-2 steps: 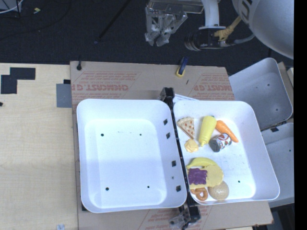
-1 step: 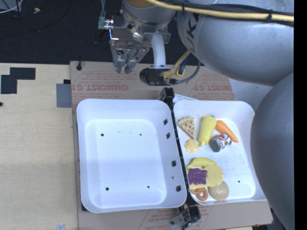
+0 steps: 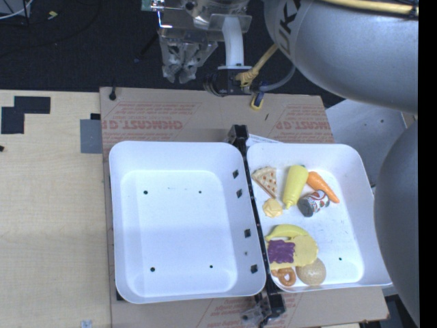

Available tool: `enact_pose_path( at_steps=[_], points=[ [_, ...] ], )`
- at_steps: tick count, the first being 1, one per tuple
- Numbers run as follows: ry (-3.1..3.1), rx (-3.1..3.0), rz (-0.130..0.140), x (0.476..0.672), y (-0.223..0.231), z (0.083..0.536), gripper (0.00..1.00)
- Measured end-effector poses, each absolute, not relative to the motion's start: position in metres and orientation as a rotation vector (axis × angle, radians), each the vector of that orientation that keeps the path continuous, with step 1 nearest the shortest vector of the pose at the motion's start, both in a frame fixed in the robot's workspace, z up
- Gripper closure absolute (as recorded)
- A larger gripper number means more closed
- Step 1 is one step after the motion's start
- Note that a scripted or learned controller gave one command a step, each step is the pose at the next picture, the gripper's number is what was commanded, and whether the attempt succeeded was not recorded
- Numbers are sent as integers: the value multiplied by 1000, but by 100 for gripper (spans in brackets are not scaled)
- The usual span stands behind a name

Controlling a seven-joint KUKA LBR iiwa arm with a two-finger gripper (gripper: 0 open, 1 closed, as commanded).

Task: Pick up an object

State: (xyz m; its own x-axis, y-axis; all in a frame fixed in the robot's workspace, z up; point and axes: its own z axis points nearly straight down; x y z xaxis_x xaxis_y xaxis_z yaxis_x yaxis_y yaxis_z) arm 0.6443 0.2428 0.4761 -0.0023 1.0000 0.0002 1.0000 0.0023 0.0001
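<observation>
The gripper [image 3: 183, 65] is held high at the frame's top, well apart from the toys; nothing is seen between its narrow-set fingers. The approach step is judged pending: a descent toward the carrot [image 3: 321, 186] in the right bin [image 3: 355, 162] is required.

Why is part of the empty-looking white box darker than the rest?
In the camera view, a soft grey shadow lies across the bottom of the left shallow white plastic bin, probably cast by the big grey robot arm overhead; the arm looks blurry, being close to the camera.
</observation>
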Motion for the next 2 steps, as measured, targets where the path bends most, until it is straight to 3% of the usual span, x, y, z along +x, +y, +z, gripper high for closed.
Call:
enact_pose_path(
  at_steps=[1,2],
  points=[
    [-2228,-2215,-2,643,244,524,100],
    [-2229,-2212,5,643,243,538,100]
  ],
)
